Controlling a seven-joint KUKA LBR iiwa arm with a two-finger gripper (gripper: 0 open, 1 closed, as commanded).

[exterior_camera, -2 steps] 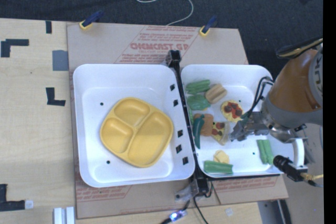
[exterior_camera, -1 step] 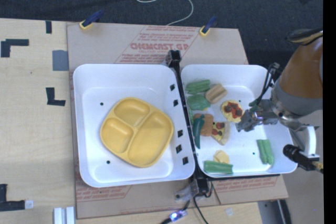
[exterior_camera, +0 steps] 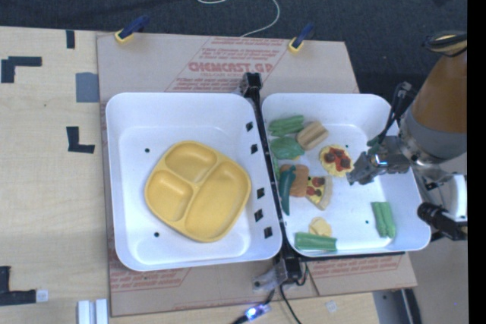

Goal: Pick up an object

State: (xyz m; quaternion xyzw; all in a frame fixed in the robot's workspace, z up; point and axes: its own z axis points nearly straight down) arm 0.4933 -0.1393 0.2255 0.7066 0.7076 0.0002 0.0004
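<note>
Two bins sit side by side on the bench (exterior_camera: 45,163). The left bin (exterior_camera: 121,163) holds a divided plate (exterior_camera: 197,191). The right bin (exterior_camera: 402,239) holds scattered toy foods (exterior_camera: 307,163), with the tool (exterior_camera: 361,171) over its right half.

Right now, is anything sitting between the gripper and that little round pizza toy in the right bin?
Nothing visible. The gripper sits just right of the round pizza toy, with bare white floor of the right bin between them.
</note>
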